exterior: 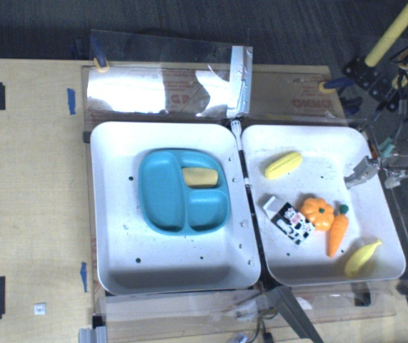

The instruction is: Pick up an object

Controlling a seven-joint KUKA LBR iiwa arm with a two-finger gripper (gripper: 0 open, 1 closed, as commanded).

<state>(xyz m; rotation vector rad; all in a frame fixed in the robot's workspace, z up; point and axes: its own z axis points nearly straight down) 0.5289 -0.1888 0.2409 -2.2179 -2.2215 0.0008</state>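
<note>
**Arm hanging at the right bin's edge, nothing grabbed yet**

So the pickable stuff is all sitting in the right bin (318, 138): a yellow corn cob (283, 164) is lying near the bin's back left corner, and a little cluster is crowding the middle — a black-and-white block (291, 222) touching an orange pumpkin (316, 213), with a carrot (337, 234) leaning against the pumpkin's right side. A yellow banana-ish piece (361, 256) is resting by the front right corner.

The gripper (364, 170) is hovering at the bin's right edge, toward the back, with nothing between its fingers; can't tell if they're apart or together from here.

Over in the left bin (118, 191), a blue divided plate (166, 191) is holding a yellow piece (201, 177) in its back compartment.

I'm guessing the corn is the easiest grab, since it's lying alone.
</note>
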